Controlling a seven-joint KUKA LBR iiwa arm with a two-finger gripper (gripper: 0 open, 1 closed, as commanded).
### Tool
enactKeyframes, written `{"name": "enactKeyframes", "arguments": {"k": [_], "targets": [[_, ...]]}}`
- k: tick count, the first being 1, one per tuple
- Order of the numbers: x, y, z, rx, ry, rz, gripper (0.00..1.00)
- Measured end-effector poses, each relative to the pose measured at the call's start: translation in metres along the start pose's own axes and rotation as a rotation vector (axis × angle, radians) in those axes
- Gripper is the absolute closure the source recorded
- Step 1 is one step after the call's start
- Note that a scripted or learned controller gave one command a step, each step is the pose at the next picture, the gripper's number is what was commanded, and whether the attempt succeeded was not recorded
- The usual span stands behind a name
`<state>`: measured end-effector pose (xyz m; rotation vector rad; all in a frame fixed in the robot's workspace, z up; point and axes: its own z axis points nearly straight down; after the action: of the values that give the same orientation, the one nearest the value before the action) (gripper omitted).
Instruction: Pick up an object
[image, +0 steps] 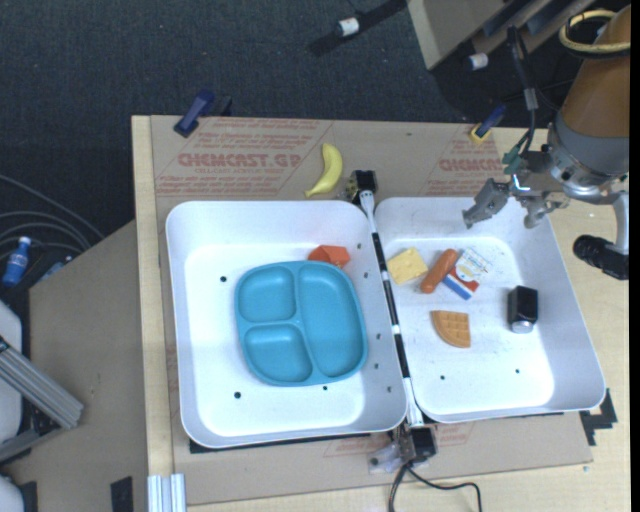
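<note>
While its fingers spread open and empty, the gripper (512, 207) hovers above the white bin's (570, 370) far rim, the orange sausage (438, 271) lying below-left.

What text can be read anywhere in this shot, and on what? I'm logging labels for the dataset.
"CHEMCAST GP", red print, on the brown board behind the left bin.
The same red print behind the right bin, partly hidden: only "CHEMCAS" reads.
Small lines under both prints: too blurred to read.
Red, white and blue packet in the right bin: print too small to read.
</note>
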<state>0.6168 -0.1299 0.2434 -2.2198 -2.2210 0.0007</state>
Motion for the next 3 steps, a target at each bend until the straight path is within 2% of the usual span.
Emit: {"name": "enactKeyframes", "arguments": {"k": [1, 2, 3], "targets": [[0.016, 0.042, 0.147, -0.003, -0.001, 0.000, 0.00], [0.039, 0.050, 0.159, -0.002, 0.000, 0.000, 0.00], [0.039, 0.051, 0.148, -0.004, -0.001, -0.001, 1.00]]}}
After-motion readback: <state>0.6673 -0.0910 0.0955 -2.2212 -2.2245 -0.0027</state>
